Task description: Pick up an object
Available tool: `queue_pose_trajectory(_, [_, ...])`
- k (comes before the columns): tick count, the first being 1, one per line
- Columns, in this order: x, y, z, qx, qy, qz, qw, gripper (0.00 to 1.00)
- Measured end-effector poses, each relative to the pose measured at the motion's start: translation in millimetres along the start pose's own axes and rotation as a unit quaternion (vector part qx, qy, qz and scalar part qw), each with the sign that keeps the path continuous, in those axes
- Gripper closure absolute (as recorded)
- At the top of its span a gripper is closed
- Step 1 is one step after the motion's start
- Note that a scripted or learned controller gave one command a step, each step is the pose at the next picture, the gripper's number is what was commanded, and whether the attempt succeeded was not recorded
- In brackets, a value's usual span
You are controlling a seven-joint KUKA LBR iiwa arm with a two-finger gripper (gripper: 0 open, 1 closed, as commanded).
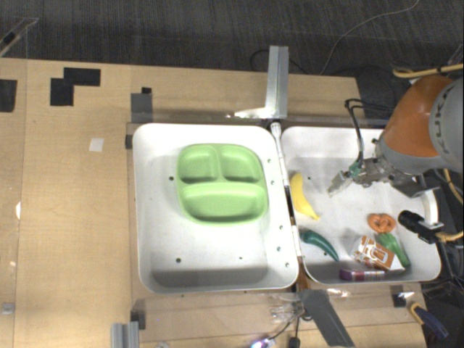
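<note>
My gripper [345, 179] hangs over the middle of the right bin [326, 145], its fingers apart with nothing between them. A yellow banana [301, 198] lies left of it by the bin's left wall. Below the banana rests a teal curved object [320, 242]. An orange and green carrot toy [386, 232] sits at the lower right, beside a small printed carton [373, 253]. A purple marker [360, 273] lies along the front wall.
The left bin [156, 194] holds a green divided plate [220, 181]. A metal post [278, 78] stands behind the wall between the bins. The arm's orange band [417, 122] looms over the right bin's far right corner.
</note>
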State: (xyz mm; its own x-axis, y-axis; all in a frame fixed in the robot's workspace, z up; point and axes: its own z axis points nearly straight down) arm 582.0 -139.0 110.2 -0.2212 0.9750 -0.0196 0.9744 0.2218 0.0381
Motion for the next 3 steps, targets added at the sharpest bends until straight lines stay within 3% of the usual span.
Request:
queue_pose_trajectory(1, [-5, 7, 20, 0.014, 0.006, 0.124, 0.9922, 0.0])
queue_pose_trajectory(2, [-43, -31, -75, 0.017, 0.007, 0.082, 0.9964, 0.0])
queue_pose_trajectory(3, [-51, -73, 8, 0.019, 0.007, 0.137, 0.9903, 0.0])
